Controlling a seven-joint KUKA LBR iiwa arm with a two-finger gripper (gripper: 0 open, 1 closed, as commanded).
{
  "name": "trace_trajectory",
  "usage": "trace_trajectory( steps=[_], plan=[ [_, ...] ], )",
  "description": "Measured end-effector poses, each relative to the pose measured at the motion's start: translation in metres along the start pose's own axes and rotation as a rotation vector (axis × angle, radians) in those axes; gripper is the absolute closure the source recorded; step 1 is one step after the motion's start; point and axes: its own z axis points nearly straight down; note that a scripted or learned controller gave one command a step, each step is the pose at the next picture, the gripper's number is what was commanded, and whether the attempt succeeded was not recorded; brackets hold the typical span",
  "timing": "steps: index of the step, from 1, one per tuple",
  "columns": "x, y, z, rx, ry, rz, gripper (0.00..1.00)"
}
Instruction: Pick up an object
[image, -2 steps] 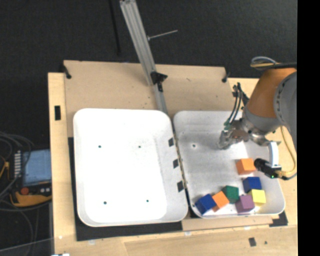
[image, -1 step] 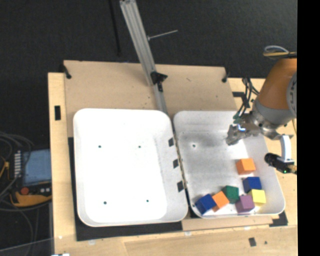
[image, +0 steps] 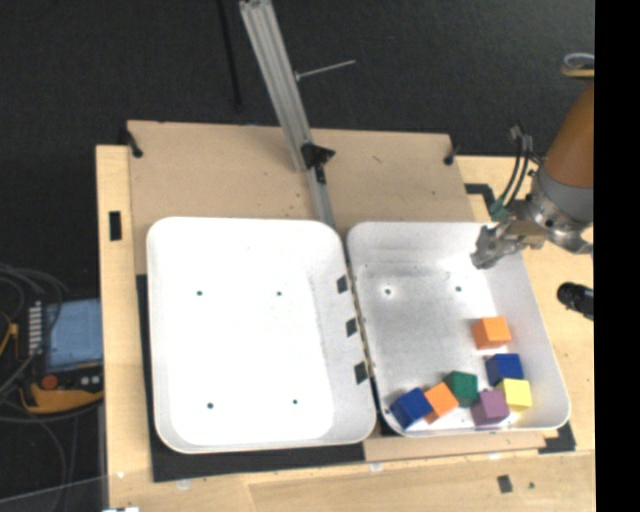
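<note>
Several coloured blocks lie in the right bin (image: 420, 260), gathered toward its near right corner. An orange block (image: 491, 332) sits alone, farthest back. Below it are a blue block (image: 505, 367) and a yellow block (image: 517, 392). Along the near wall lie a purple block (image: 489, 407), a green block (image: 463, 386), a second orange block (image: 440, 400) and a second blue block (image: 411, 407). My gripper (image: 487, 250) hangs over the bin's far right edge, well behind the blocks, with nothing visibly in it.
The left bin (image: 250, 330) stands beside the right one, joined by dark clips (image: 352, 325). A slanted metal pole (image: 285, 95) rises from behind the bins. Cables and a box (image: 60, 345) lie off the bench's left side.
</note>
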Motion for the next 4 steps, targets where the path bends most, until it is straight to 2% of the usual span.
trace_trajectory(
  steps=[1, 2, 4],
  plan=[
    [0.008, 0.000, -0.051, 0.001, 0.001, -0.002, 1.00],
    [0.059, 0.010, -0.043, 0.009, 0.003, -0.003, 1.00],
    [0.159, 0.002, -0.015, 0.009, 0.003, -0.003, 1.00]
  ],
)
